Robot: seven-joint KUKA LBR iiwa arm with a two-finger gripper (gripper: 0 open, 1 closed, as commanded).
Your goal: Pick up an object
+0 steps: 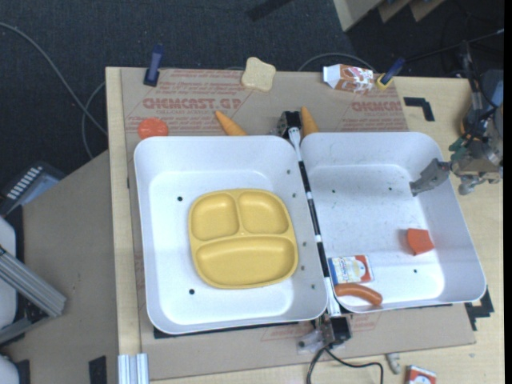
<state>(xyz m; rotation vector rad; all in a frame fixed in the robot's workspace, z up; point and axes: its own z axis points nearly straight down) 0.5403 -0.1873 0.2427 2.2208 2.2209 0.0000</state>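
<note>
A grey two-finger gripper [436, 176] is hanging over the far right edge of the right-hand shallow white bin [448, 282], reaching in from the bench's right side; whether its jaws are apart or together cannot be told from this angle, and nothing is showing between them. Inside that bin, a small orange block [418, 241] is lying near the right wall, well apart from the gripper, while a small white, red and blue carton [350, 270] and an orange sausage-shaped toy [359, 294] are sitting just beside each other in the near left corner. In the left-hand shallow white bin [160, 294], a yellow plastic plate with three compartments [242, 238] is resting at the centre. Along the far edge of the tan bench [480, 326], beyond the bins, a beige bread-slice toy [258, 74], a small white and brown milk carton [350, 78], an orange carrot-shaped toy [230, 124] and a flat round orange piece [152, 128] are lying scattered.
</note>
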